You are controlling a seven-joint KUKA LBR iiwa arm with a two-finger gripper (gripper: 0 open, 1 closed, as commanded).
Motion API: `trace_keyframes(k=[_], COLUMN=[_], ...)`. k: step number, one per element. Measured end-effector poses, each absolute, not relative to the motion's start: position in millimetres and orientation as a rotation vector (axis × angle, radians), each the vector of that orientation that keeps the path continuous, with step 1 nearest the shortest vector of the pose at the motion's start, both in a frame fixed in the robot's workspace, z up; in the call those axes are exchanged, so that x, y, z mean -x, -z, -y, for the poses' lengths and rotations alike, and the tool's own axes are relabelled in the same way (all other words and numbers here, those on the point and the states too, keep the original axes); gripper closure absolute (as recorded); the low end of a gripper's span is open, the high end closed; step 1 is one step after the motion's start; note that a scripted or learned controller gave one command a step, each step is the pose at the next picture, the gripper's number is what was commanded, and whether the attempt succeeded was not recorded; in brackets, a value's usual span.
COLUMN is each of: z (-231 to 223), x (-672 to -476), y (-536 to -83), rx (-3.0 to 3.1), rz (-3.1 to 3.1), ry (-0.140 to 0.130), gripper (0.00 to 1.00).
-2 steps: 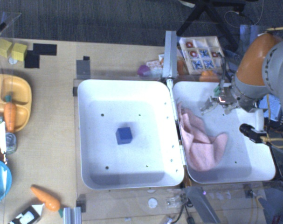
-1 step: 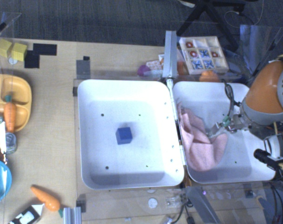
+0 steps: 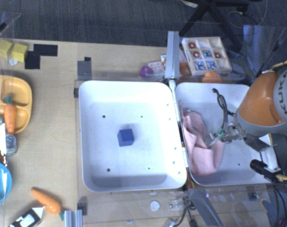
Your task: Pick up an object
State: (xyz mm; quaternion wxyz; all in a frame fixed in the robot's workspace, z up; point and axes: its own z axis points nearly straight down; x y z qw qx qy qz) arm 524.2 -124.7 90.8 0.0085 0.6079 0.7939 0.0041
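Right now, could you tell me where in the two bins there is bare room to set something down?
The left bin is mostly free: bare floor all round the blue cube. The right bin is crowded: the pink cloth lies along its left wall with the tool over it. A bare strip remains at its top.

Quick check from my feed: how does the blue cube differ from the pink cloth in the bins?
The blue cube is small, rigid and square-edged; the pink cloth is larger, soft and crumpled. The cube sits alone near the middle of the left bin; the cloth lies against the left wall of the right bin. The gripper is at the cloth's edge, far from the cube. Both rest on a bin floor.
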Motion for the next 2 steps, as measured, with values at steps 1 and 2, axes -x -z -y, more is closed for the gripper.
trace_keyframes(k=[1,2], z=[124.7,124.8], x=[-528.8,-528.8], y=[-104.9,-104.9], rx=[-1.891,-1.891], rz=[-2.471,-2.472], ry=[-0.022,-0.022], gripper=[1.00,0.00])
